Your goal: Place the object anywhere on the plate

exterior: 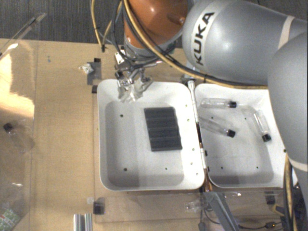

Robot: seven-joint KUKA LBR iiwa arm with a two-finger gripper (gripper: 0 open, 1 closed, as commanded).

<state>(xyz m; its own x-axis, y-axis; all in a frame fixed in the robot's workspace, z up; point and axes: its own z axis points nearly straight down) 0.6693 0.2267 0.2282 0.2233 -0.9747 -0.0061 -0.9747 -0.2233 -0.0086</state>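
A dark ribbed rectangular plate (163, 129) lies flat near the middle of the left bin (103, 143). My gripper (132, 89) hangs over that bin's far left corner, up and to the left of the plate and apart from it. Its tip is small and partly blurred against the white bin wall. Three clear tubes with black caps lie in the right bin (240, 177): one at the back (217, 103), one in the middle (215, 127) and one toward the right (260, 123).
The grey arm with its orange band (154, 8) and yellow cables crosses the top of the view above the right bin's far edge. The wall between the bins (197, 134) runs just right of the plate. Small black blocks (94, 76) sit on the wooden bench.
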